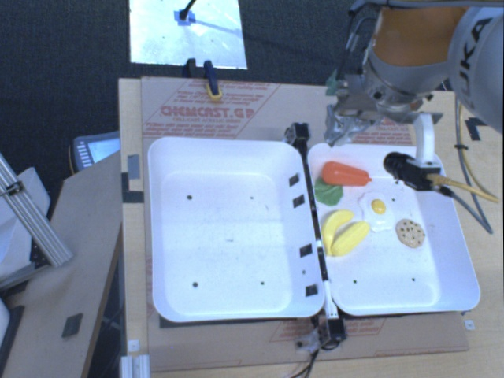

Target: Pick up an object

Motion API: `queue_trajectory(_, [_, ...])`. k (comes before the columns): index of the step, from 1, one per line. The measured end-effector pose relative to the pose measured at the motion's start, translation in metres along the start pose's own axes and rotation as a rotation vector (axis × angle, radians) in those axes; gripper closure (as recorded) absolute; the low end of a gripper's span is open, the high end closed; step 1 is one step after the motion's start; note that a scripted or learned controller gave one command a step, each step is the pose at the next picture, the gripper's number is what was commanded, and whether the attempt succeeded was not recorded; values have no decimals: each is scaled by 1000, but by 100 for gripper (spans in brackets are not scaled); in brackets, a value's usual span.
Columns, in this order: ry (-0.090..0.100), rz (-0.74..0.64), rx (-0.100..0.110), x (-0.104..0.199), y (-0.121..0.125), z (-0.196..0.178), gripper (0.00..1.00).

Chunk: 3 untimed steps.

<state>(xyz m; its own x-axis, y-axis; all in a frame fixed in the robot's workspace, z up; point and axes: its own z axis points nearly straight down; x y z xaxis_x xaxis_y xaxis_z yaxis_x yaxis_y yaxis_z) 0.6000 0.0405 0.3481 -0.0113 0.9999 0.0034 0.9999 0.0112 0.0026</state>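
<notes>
The right bin [441, 290] holds several toy foods. An orange carrot [344, 173] lies at its far left, with a green leafy piece [328, 192] just in front of it. Two yellow bananas [345, 231] lie beside the divider. A fried egg [378, 208] and a round cookie [409, 232] sit further right. My gripper [343, 135] hangs over the bin's far left corner, above and behind the carrot. It is open and nothing is between its fingers.
The left bin [157, 211] stands beside the right one, with black clips [303, 203] along the shared edge. A black part on a white bracket [409, 168] with a cable reaches over the right bin's far side. Cardboard lies under both bins.
</notes>
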Motion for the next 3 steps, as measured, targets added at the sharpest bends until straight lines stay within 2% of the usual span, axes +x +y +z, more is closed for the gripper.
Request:
queue_trajectory(1, [-1,5,4,-1,-111,-22,100])
queue_trajectory(2, [-2,0,-2,-1,-105,-32,100])
queue_trajectory(3, [0,0,-7,75,-112,-107,100])
